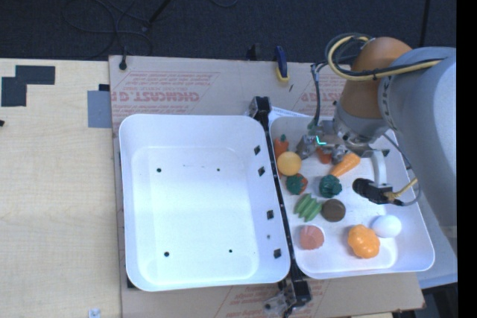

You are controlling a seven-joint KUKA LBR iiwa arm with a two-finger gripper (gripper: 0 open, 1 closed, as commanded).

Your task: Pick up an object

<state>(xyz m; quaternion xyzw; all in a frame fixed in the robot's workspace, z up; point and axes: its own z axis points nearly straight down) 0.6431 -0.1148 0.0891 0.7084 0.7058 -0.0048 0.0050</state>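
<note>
Hovering low in the shallow white right-hand bin (417,253), the pincer (319,143) hides its grip; I cannot tell its state. Toy food crowds just below it: a yellow plastic lemon (289,163), an orange carrot (344,164), a white egg (386,226).

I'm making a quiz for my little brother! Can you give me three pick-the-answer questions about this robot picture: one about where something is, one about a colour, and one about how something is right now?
1. Where are the toy foods?
A. In the right bin
B. In the left bin
C. On the wooden bench

2. What colour is the egg-shaped toy near the right bin's front?
A. Blue
B. White
C. Black

3. Where is the robot's pincer right now?
A. Over the left bin
B. Down among the toys at the back of the right bin
C. Over the dark floor

Answers:
1. A: the toy foods lie in the right bin.
2. B: the egg is white, beside an orange fruit.
3. B: the pincer sits low by the carrot and yellow ball.
</note>
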